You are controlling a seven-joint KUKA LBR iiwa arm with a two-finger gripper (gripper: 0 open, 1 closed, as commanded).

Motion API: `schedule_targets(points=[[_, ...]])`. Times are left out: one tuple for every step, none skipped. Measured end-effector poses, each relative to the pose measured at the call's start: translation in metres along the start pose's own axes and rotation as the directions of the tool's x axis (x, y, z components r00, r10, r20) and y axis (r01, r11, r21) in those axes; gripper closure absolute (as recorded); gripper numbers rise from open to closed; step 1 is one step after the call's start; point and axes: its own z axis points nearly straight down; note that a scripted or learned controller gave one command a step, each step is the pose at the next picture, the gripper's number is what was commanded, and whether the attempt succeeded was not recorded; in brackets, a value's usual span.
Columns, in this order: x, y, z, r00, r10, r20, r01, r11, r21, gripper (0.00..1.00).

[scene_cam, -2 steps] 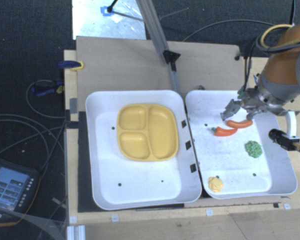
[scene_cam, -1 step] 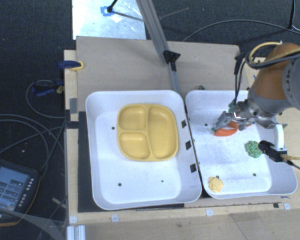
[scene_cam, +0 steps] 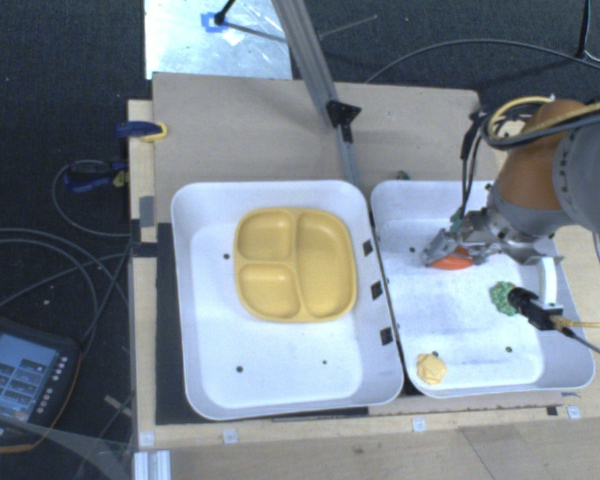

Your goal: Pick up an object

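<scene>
My gripper is low in the right bin, near its back left part. It stands open, its grey fingers spread over a flat orange-red object that lies on the bin floor just beneath them. Part of that object is hidden by the gripper. A small green object lies to the right of it. A small yellow lump rests near the bin's front left corner.
The left bin holds a yellow divided plate in its back half. The two bins meet along a raised rim. A grey pole slants in from the top toward the bins' back edge.
</scene>
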Motion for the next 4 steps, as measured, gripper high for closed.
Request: schedule_targets(points=[[0.0, 0.002, -0.013, 1.0, 0.0, -0.001, 0.0, 1.0, -0.005, 1.0], [-0.002, 0.013, -0.071, 1.0, -0.006, -0.004, 0.006, 1.0, -0.002, 1.0], [0.002, 0.009, -0.119, 1.0, -0.007, -0.005, 0.007, 1.0, -0.001, 1.0], [0.002, 0.011, -0.15, 1.0, -0.007, -0.005, 0.007, 1.0, 0.0, 1.0]])
